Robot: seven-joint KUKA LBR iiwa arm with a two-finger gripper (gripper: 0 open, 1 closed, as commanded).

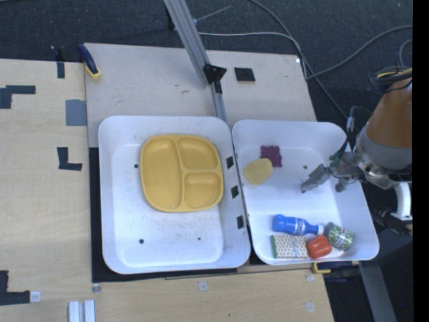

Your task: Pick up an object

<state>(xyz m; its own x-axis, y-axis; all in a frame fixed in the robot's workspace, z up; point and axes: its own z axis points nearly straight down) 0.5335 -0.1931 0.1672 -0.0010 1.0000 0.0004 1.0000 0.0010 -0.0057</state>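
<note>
Entry: my gripper (326, 178) over the right bin (295, 129), approach step, nothing held.

My two fingers stand spread apart with nothing between them, poised above bare bin floor at the right side. Candidate objects: a pale yellow round piece (258, 172) and a maroon block (271, 155), both off to the far side of my fingers, the block just beyond the round piece and touching it or nearly so. A blue bottle (295, 225), a patterned packet (289, 246), a red-orange piece (319, 247) and what looks like a small green can (340, 237) sit clustered nearer the bin's front corner, below my fingers. The yellow divided tray (181, 172) lies well apart in the left bin (110, 180). Next move, as I judge it: choose one item, shift over it, descend, close. The round piece stands freest.
</note>
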